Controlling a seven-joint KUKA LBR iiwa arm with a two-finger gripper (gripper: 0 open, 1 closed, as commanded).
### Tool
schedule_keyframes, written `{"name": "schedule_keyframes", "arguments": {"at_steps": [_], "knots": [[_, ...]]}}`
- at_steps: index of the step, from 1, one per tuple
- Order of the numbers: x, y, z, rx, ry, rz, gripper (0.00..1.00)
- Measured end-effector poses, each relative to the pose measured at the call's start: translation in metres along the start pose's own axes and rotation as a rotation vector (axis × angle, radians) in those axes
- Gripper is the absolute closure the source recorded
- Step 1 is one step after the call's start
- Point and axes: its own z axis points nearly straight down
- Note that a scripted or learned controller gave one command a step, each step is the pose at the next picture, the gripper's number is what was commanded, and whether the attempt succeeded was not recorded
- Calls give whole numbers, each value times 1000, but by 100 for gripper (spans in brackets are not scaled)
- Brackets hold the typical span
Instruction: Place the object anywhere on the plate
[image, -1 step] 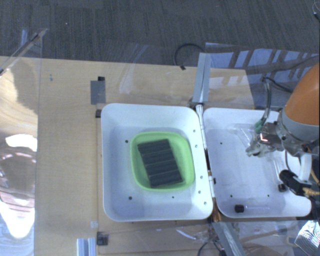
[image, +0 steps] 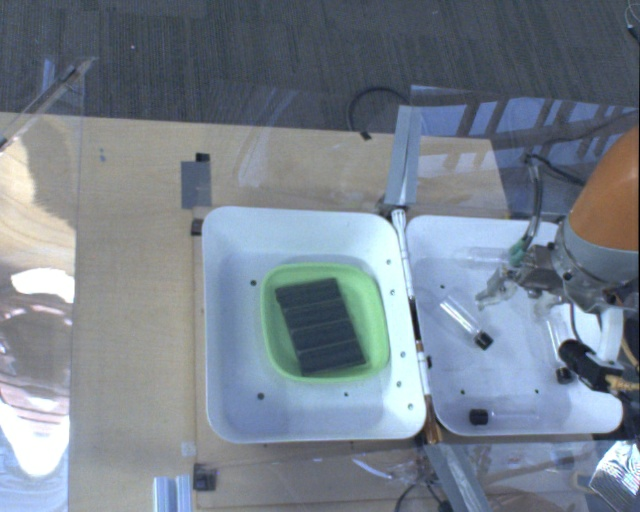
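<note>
Green and square, the plastic plate (image: 325, 325) sits in the left white bin (image: 225, 300), and a dark ribbed rectangular block (image: 319, 326) is seen lying on it, long axis running near to far. The gripper (image: 530, 270) hangs over the right white bin (image: 520, 400), well right of the plate; whether anything is held cannot be told.
</note>
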Motion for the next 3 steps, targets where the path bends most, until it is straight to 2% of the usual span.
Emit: {"name": "schedule_keyframes", "arguments": {"at_steps": [1,2,3], "knots": [[-70,-18,-10,-1,-2,41,0],[-81,-16,-39,0,-2,69,0],[-84,-15,-120,-4,-3,128,0]]}}
